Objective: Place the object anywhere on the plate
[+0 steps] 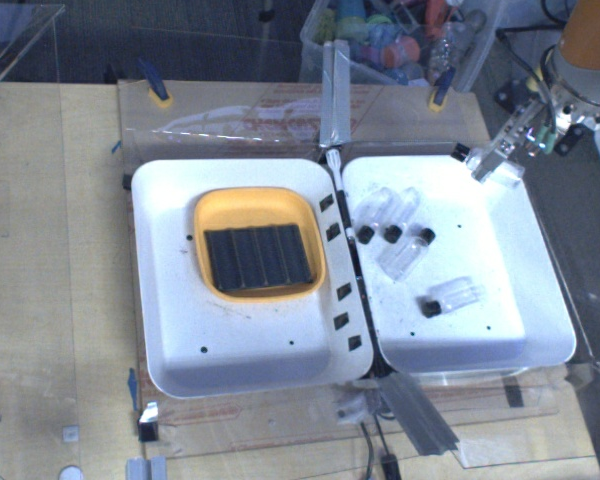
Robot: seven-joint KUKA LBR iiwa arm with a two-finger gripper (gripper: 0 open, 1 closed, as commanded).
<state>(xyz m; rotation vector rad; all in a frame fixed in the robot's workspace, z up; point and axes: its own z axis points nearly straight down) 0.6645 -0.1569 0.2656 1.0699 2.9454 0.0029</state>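
You find the two-finger gripper (497, 158), finger state not discernible, at the right white bin's (540, 268) far right corner, with the small clear black-capped plastic bottles (405, 238) lying leftward and nearer, short of the yellow plate (212, 213).

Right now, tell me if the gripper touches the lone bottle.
Apart. The camera view shows the gripper at the right bin's far corner, bare white floor between it and the lone bottle.

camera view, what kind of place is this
Probably a robotics lab test bench: two shallow white bins side by side on a wooden bench, a grey arm's gripper at the right bin's far corner, and a clear plastic tub of colourful objects behind.
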